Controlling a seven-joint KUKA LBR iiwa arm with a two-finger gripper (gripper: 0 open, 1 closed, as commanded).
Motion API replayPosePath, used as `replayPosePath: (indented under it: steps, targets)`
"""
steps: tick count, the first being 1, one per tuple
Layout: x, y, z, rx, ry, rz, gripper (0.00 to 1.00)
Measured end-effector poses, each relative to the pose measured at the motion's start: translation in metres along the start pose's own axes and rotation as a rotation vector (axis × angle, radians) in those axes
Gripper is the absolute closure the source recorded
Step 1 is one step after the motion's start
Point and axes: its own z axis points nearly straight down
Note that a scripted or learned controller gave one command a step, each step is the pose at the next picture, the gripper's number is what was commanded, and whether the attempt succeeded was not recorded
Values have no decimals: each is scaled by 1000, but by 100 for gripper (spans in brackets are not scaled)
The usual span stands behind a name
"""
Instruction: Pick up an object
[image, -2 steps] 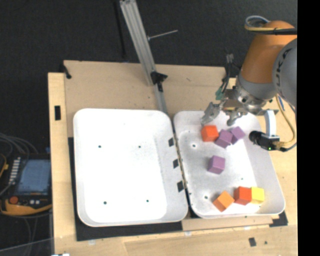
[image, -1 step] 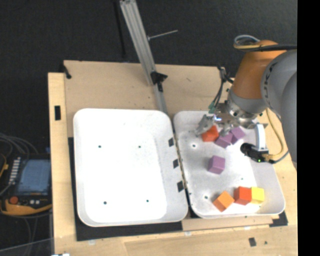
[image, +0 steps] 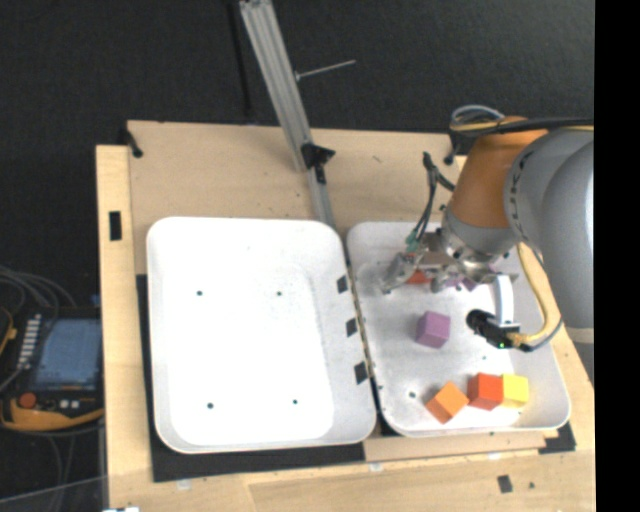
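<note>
Purple cube (image: 433, 329) flat, corner toward the pincer (image: 425, 268).

A thick grey arm (image: 558, 215) is seen with an orange band (image: 487, 190) above the wrist, thin dark and green cables looped beside it, a yellow cable curved below, and a small metal tool (image: 425, 268) with a white bracket.

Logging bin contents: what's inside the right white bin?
The right white bin holds a purple cube, an orange block, a red block and a yellow block. The grey arm's gripper covers the far part; anything beneath is hidden.
</note>
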Motion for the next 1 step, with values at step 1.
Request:
replayPosePath:
  steps: [1]
  targets:
    - [-1,1,-13,-6,-1,7,100]
